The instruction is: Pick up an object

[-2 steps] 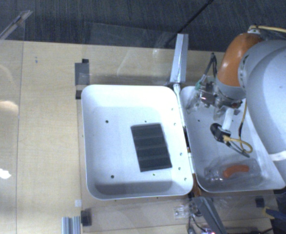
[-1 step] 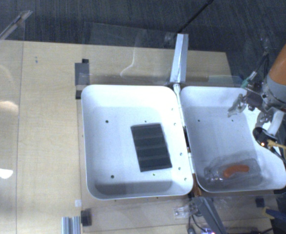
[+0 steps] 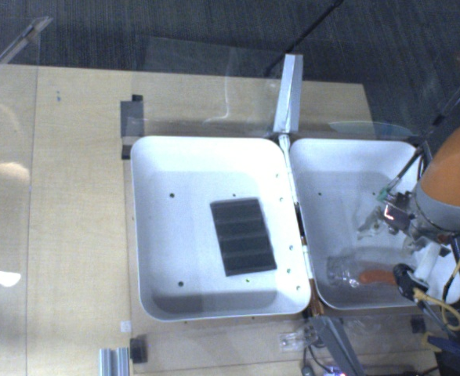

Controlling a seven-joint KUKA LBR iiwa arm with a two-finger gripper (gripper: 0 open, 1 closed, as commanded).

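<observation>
A dark grey ribbed rectangular pad (image 3: 244, 236) lies flat near the middle of the left bin (image 3: 155, 210). In the right bin (image 3: 324, 171), close to its front wall, rest a small orange-brown object (image 3: 378, 276) and a clear plastic piece (image 3: 343, 271) just left of it. My gripper (image 3: 376, 221) hangs over the right part of the right bin, below the orange wrist band (image 3: 453, 171). It is a little behind and above the orange-brown object. Nothing can be seen held in it.
A metal post (image 3: 288, 92) rises behind the seam between the two bins. Cables and a white fitting (image 3: 433, 276) hang by the arm at the right bin's front right corner. Black clamps (image 3: 132, 116) stand at the left bin's corners.
</observation>
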